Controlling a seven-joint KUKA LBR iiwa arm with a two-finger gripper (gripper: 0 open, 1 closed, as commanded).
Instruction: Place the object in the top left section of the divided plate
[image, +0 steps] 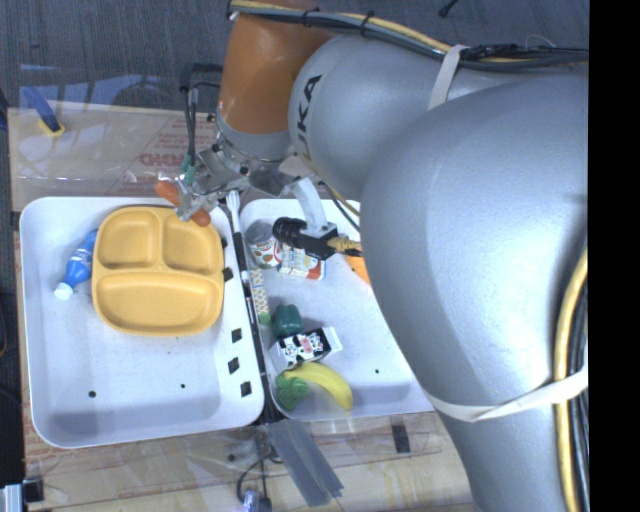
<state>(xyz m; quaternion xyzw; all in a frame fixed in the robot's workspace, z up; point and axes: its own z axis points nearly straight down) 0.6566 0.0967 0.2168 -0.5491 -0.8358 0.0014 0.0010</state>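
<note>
1. Above the far right corner of the divided plate (158, 270), the gripper (197, 197) hangs at the end of the grey arm (450, 200), which reaches in from the right and covers much of the right bin.
2. The fingers appear pinched on a small orange object (197, 213), likely a carrot, which shows as orange bits on both sides of the fingertips. It sits just over the plate's far right rim.
3. The plate is yellow, with two small sections on its far side and one long section on its near side. It lies in the left bin (60, 400).
4. Judging by this, the carrying step looks nearly done and the placing step is in hand. The object is over the plate's right side, not the top left section.
5. The next move calls for shifting the gripper leftward across the plate, lowering, then letting go over the top left section.
6. A blue and white bottle (78, 264) lies touching the plate's left edge, close to the target section, and could be bumped.
7. To the right of the plate, past the wall between the bins, lie a small carton (290, 262), a green item (287, 320), a black and white box (303, 346) and a banana (325, 382).
</note>
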